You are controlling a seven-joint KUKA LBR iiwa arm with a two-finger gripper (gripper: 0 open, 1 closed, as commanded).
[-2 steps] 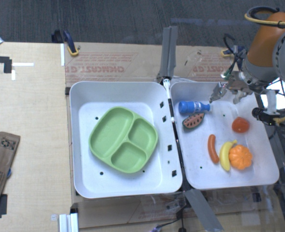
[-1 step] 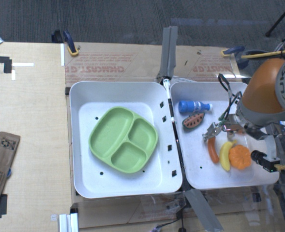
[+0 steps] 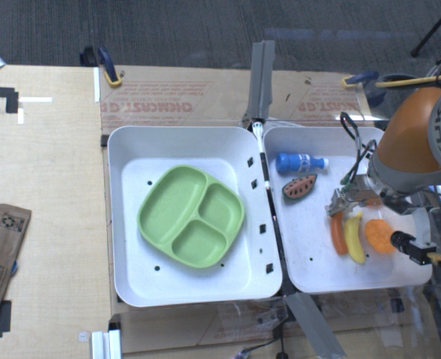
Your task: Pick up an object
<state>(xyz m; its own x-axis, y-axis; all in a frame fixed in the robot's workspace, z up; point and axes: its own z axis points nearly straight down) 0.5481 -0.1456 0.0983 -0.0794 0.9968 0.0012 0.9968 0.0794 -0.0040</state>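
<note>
The right bin point(image 3: 310, 271) holds smooth plastic toy food: a yellow banana point(image 3: 354, 239) beside an orange sausage point(image 3: 338, 235) and a round orange piece point(image 3: 379, 236). The gripper point(image 3: 345, 200) hangs just above their upper ends; whether its claw is apart or together cannot be told. Farther back lie a watermelon slice point(image 3: 299, 187) and a blue bottle point(image 3: 299, 162), its label unreadable. The left bin point(image 3: 126, 275) bears a green divided plate point(image 3: 191, 216). Behind, mirrored red print on cardboard point(image 3: 160, 96) reads "CHEMCAST GP".

— What do we see of the arm point(image 3: 422, 137)?

— We see a rounded orange band, glossy, with a grey segment beneath it.

— And cables?

— We count thin black cables point(image 3: 353, 137) looping off its left side, with a pale wire alongside.

— The gripper point(image 3: 345, 200)?

— We make out small metal-grey parts, too fine to describe further.
</note>
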